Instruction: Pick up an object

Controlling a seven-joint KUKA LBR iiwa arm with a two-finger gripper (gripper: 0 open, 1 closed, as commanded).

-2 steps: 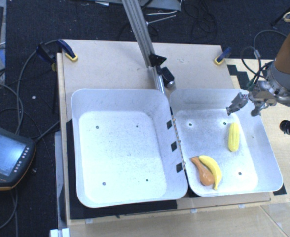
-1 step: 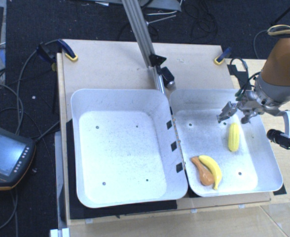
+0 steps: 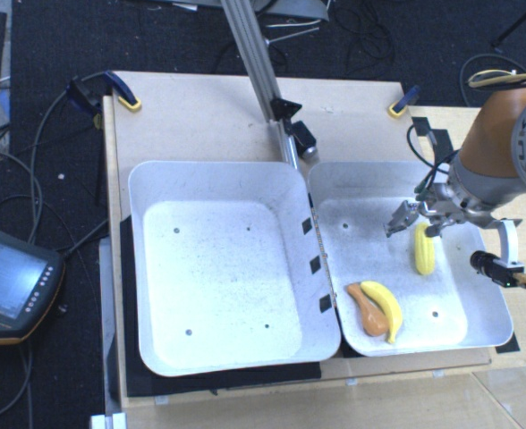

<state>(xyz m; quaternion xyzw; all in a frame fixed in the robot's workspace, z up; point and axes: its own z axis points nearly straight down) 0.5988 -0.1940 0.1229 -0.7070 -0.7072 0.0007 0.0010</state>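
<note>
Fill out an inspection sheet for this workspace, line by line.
Surface: pale wooden bench bearing two shallow white plastic bins, left bin and right bin, side by side.
Job's things: small yellow oblong object in the right bin; curved yellow banana lying against an orange carrot-shaped object near that bin's front.
Clutter: nothing seen.
Gripper: two-finger gripper low over the right bin, just above the yellow oblong object; no object seen between its fingers.
Cables: black cables on the dark floor at left; more at the top.
Surroundings: grey teach pendant at left; slanted aluminium rail; yellow clamps at the bench's corners.
</note>
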